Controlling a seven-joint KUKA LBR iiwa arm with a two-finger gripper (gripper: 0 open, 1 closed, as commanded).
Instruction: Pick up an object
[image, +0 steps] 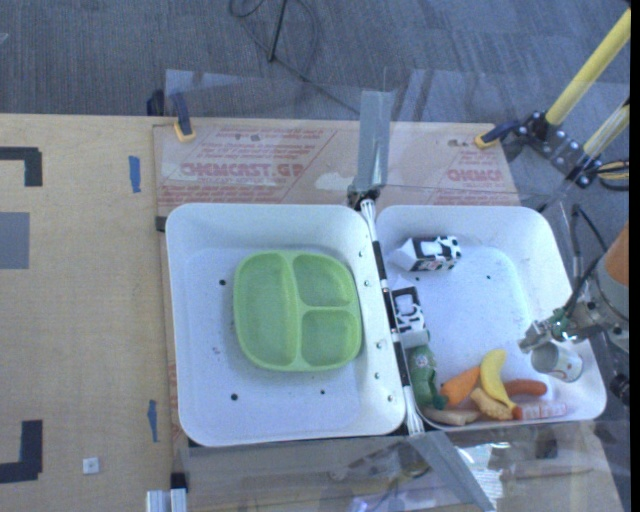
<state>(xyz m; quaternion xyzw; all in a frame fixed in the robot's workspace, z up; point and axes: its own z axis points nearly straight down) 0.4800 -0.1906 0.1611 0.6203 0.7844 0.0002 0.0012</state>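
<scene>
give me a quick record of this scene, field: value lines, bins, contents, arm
left bin: holds a green divided plate
right bin: holds toys
black and white toy: near the bin's far left corner
banana: near front edge, beside an orange carrot
green toy: against the left wall
pincer: over the right bin's right side, near the banana; nothing seen between its fingers

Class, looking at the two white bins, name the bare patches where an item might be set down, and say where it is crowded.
Left bin: bare strips all round the green divided plate. Right bin: bare floor in the middle, between the black-and-white toy and the banana. Crowded: the right bin's near corner of toy food, with the tool beside it.
</scene>
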